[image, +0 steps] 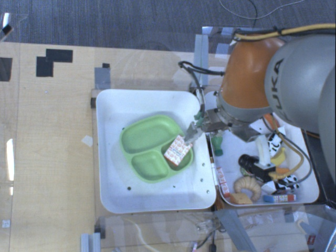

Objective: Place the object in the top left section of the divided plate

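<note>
Small patterned box (178,150) tilted at four o'clock on the green plate (149,132), seemingly light and stiff, best pinched across flat faces; tool (193,132) touching its corner, grip impossible to tell.

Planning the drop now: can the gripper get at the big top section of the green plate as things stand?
Probably yes. The gripper hangs at the plate's right rim, by the small patterned box, and the big section lies bare beside it with nothing between.
</note>
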Controlling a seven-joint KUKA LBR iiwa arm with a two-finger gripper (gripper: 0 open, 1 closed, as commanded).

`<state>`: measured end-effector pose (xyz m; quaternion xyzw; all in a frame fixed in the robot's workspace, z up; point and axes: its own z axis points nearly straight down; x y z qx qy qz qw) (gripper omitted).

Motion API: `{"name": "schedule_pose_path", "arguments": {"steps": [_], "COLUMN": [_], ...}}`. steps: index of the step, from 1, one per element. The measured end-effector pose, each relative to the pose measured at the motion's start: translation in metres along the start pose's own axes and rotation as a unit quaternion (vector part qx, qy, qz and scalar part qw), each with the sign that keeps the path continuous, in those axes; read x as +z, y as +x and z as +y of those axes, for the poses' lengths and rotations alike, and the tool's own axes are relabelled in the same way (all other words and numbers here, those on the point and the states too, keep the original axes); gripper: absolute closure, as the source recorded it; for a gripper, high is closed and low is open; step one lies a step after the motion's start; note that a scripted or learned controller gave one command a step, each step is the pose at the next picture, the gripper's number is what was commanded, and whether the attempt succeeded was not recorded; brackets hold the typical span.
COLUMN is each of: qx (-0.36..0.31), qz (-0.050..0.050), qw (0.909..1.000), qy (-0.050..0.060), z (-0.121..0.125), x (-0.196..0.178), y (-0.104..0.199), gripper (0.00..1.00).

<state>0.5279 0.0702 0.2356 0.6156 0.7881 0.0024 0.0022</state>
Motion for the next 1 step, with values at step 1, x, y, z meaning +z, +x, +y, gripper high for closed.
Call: {"name": "schedule_pose_path", "arguments": {"steps": [1], "qx": [0.082], "qz": [0.0], "qw": [0.9966], "qy": [0.001], "z": [0.0206], "x": [0.0148], "y": [0.0263], "gripper": [0.0]}}
